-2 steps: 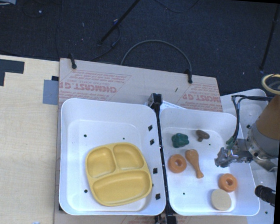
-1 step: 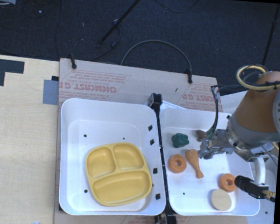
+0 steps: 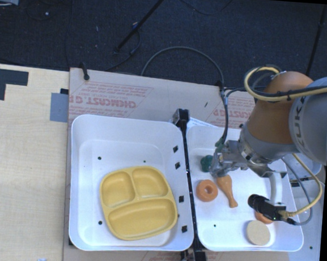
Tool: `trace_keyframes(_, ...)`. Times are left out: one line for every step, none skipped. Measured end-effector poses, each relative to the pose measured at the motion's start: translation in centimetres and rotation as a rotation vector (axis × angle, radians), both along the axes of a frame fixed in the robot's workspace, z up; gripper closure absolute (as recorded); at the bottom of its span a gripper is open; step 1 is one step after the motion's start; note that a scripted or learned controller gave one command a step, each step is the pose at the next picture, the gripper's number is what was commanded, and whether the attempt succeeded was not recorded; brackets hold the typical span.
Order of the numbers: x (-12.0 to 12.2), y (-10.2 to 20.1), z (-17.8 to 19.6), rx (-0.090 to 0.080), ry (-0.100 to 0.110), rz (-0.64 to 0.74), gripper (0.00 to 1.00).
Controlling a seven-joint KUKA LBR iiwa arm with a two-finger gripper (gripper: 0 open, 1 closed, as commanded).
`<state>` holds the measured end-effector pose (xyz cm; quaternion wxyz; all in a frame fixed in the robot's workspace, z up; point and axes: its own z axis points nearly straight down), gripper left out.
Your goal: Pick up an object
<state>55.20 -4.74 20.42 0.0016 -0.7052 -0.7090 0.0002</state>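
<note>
Down on the pale wooden tabletop (image 3: 17,171) sits a brown cardboard sheet with red printing (image 3: 126,98), and on it 2 shallow white plastic bins side by side. The grey arm with its orange band (image 3: 278,117) reaches in from the right and hangs over the right white bin (image 3: 228,235), up towards that bin's far left corner. The left white bin (image 3: 95,132) holds just 1 thing, a yellow plastic plate with 3 compartments (image 3: 139,201), lying flat in the near half. Over in the right bin the gripper (image 3: 224,165) is low, and I cannot tell whether it is open or closed, nor whether it holds anything. Right beside it, on its left, is a small teal-green object (image 3: 207,163), close by the divider between the bins. Just below the gripper lies an orange toy drumstick (image 3: 227,189), its thick end up by the gripper and its thin end pointing to the near right. Touching or nearly touching the drumstick's left side is an orange ring-shaped toy doughnut (image 3: 207,190), flat on the bin floor. Well apart, near the bin's near right corner, rests a cream round disc (image 3: 258,233).
</note>
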Motion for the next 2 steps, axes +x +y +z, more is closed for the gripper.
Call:
trace_keyframes(1.4,5.4,1.4,0.000,-0.001,0.000,1.00)
trace_keyframes(2.5,10.9,2.5,0.000,-0.001,0.000,1.00)
